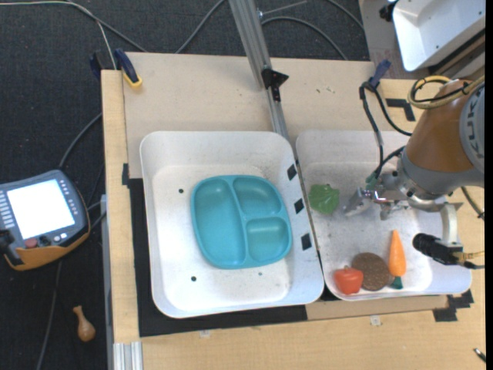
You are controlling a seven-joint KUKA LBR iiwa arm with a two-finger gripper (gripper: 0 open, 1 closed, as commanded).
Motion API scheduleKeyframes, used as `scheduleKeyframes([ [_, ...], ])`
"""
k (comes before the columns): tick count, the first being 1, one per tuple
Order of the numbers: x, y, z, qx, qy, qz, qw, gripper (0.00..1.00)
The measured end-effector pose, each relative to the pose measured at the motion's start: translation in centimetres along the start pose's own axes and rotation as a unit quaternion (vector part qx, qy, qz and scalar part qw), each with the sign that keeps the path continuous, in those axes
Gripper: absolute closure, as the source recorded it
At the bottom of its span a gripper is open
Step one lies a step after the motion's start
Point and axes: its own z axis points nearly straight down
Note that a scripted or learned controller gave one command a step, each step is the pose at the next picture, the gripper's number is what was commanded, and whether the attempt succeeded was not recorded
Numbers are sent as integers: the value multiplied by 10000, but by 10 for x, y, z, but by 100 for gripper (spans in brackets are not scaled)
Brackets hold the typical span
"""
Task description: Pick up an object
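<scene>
The right bin (339, 143) holds a green leafy toy (323, 199) near its left wall. At its front lie a red tomato (348, 280), a brown disc (373, 270) and an orange carrot (396, 254). My gripper (360, 202) hangs low over the middle of this bin, just right of the green toy and a small gap away from it. It is behind the carrot. Nothing shows in its grasp. The orange-banded wrist (439, 141) rises behind it to the right.
The left bin (158, 206) holds a blue divided plate (240, 220). A slanted metal pole (254, 37) comes down to the ridge between the bins. A teach pendant (38, 214) lies off the bench at far left. Cables hang beside the wrist.
</scene>
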Motion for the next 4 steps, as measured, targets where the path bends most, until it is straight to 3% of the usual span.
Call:
scheduleKeyframes([
  [1,0,2,-15,-45,-8,3,10000,100],
  [3,1,-5,-99,-65,-21,-6,10000,100],
  [4,50,15,-112,-57,-6,-34,10000,100],
])
